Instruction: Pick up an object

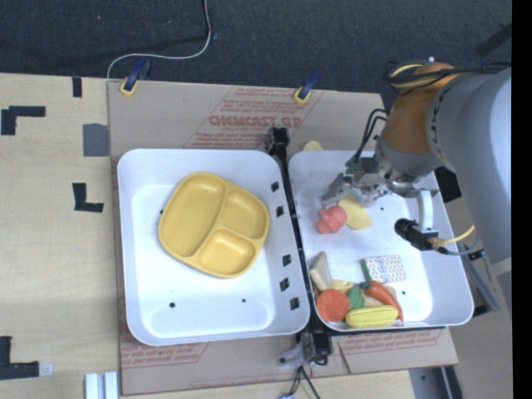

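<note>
**Two bins on the desk, arm over the right one**

A dark carpeted floor runs along the top of the view, and below it lies the pale wooden desk (pixel 50 248) with a brown cardboard sheet (pixel 241 115) clamped on top. On the cardboard sit two shallow white bins, side by side and touching along a black centre rail.

The grey arm (pixel 474 156) reaches in from the right, its orange band (pixel 411 119) above the wrist, and the tool (pixel 353 188) hangs low over the upper part of the right bin. Whether it is released or clenched cannot be told — its tips are too small and dark against the toys to read.

The left bin (pixel 137 306) holds one thing: a yellow plate (pixel 214 224) with three compartments, lying flat near the middle.

The right bin (pixel 445 302) holds the small toys. Just below the tool lie a pink-red toy (pixel 332 219) and a pale yellow piece (pixel 358 216), touching each other. Nearer the front wall is a crowded cluster — a speckled white packet (pixel 384 268), a beige wedge (pixel 319 268), a red-orange round toy (pixel 332 305), a carrot (pixel 384 293) and a yellow corn cob (pixel 371 316). A small yellow item (pixel 312 146) sits at the bin's far rim.
</note>
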Controlling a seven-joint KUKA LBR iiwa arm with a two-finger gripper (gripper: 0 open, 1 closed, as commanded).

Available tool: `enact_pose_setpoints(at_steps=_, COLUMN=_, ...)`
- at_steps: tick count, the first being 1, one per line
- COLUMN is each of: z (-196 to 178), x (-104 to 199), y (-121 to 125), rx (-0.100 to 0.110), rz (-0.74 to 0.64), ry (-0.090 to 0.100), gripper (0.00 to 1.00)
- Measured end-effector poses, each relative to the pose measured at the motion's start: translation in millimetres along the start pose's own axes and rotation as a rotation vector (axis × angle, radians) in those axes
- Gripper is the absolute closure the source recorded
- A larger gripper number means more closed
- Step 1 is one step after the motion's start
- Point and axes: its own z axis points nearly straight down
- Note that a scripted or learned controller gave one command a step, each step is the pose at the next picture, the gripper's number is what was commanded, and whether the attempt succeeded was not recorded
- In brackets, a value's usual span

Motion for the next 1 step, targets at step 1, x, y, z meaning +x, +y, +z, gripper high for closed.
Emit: enact_pose_setpoints(at_steps=1, z=9.7, x=15.5, y=-26.5, rx=-0.004, rz=0.001, ry=-0.002, gripper=0.00)
